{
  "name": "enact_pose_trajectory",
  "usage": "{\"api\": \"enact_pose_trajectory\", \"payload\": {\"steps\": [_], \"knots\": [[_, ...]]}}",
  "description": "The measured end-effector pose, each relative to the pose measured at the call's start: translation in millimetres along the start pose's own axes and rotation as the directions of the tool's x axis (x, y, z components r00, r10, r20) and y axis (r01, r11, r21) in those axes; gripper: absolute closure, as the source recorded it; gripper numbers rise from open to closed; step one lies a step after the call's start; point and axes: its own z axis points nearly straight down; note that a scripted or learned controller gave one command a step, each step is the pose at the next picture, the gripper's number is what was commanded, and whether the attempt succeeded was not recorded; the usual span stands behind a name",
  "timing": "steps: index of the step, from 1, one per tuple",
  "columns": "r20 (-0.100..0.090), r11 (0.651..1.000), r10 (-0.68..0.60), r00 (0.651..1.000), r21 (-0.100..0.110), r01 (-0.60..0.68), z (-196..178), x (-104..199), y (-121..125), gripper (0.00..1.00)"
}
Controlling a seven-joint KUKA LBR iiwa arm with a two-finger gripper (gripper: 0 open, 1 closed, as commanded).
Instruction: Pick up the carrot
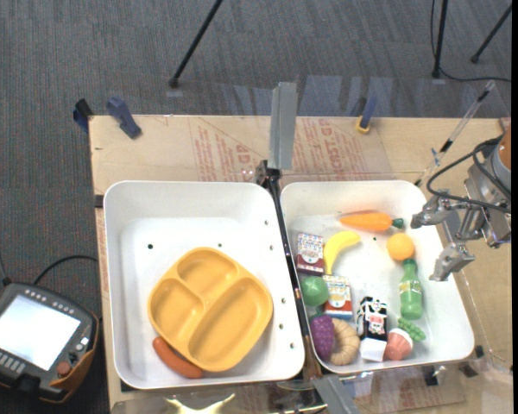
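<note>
At right bin's (432,198) back wall, carrot (368,222) lies untouched beside banana (340,248). Gripper (440,247) hovers over the right rim, jaws spread, empty. Approach, grasp and lift all remain, by my reckoning

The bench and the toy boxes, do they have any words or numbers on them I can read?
Cardboard sheet under the bins: red printed letters and lines, too blurred to read.
Small red-and-white box: pictures and print, too small to read.
Small carton: label too small to read.
Cow-patterned carton: no legible words.
Handheld screen: glare, nothing readable.
</note>
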Motion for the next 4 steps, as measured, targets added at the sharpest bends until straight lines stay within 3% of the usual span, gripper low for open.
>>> {"api": "enact_pose_trajectory", "payload": {"steps": [1,2,3,4], "knots": [[-0.014,0.998,0.07,0.997,-0.004,-0.07,166,-49,36,0.0],[-0.001,1.0,0.01,1.0,-0.002,-0.01,190,-108,90,0.0],[-0.001,0.887,0.461,0.887,0.001,-0.461,177,-16,37,0.0],[0.002,0.731,0.682,0.731,0.001,-0.682,180,-65,-3,0.0]]}}
